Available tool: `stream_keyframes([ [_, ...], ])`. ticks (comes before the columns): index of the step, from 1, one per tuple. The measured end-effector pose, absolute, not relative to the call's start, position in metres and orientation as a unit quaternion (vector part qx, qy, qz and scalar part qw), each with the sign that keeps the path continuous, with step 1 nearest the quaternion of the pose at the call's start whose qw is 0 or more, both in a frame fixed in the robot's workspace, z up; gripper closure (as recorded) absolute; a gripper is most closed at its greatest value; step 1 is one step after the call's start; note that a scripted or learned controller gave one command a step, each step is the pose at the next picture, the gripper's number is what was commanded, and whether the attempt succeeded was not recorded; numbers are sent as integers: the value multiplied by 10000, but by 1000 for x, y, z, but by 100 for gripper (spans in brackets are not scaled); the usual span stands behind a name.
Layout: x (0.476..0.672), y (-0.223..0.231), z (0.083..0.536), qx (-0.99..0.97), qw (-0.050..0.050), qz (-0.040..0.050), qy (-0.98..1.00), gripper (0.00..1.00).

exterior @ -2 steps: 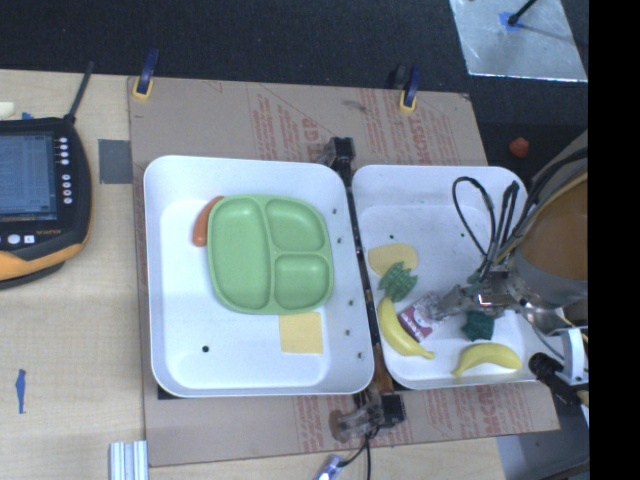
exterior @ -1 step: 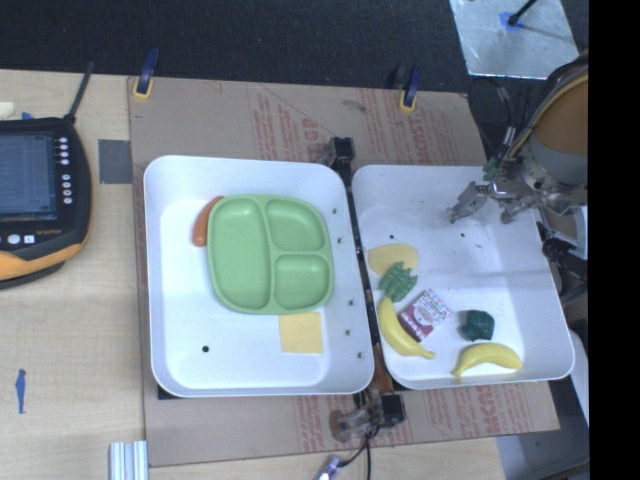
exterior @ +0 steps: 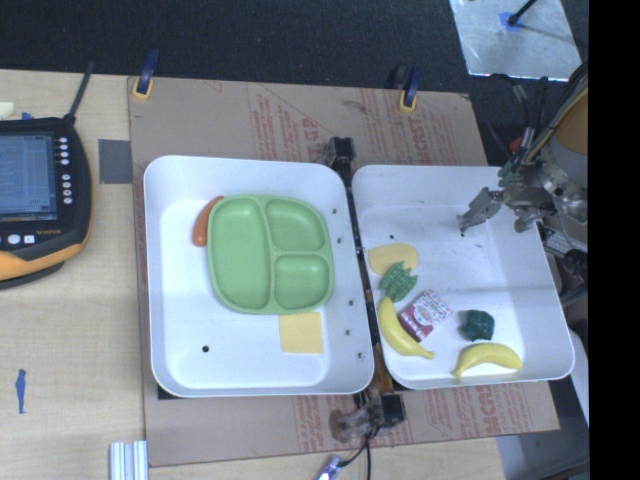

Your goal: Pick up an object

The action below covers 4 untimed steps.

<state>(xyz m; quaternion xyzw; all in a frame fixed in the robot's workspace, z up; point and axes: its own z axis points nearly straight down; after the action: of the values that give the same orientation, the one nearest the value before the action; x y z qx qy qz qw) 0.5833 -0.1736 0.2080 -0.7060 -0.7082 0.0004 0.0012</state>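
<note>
My gripper point(exterior: 497, 215) hangs over the far right part of the right bin point(exterior: 450, 183), open, with nothing between its fingers. Below it in that bin lie a yellow slice point(exterior: 389, 258), a green leafy piece point(exterior: 399, 282), a banana point(exterior: 398, 332), a red and white packet point(exterior: 426, 314), a dark green lump point(exterior: 477, 323) and a second banana point(exterior: 489, 359). All of these lie nearer the front of the bin than the gripper.
The left bin point(exterior: 170, 298) holds a green divided plate point(exterior: 270, 253), an orange sausage-like piece point(exterior: 203, 220) at the plate's left edge, and a yellow square point(exterior: 301, 333). A teach pendant point(exterior: 35, 193) rests on the bench at far left.
</note>
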Motion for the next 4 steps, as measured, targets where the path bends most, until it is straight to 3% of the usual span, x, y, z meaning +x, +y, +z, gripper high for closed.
stream_keyframes([
  [1, 512, -198, 165, -7058, 17, 18, -7084, 0],
  [2, 487, -171, 134, -7053, 19, 13, -7089, 0],
  [3, 477, -212, 204, -7061, 2, 6, -7082, 0],
  [4, 505, -170, 102, -7049, 8, 6, -7094, 0],
])
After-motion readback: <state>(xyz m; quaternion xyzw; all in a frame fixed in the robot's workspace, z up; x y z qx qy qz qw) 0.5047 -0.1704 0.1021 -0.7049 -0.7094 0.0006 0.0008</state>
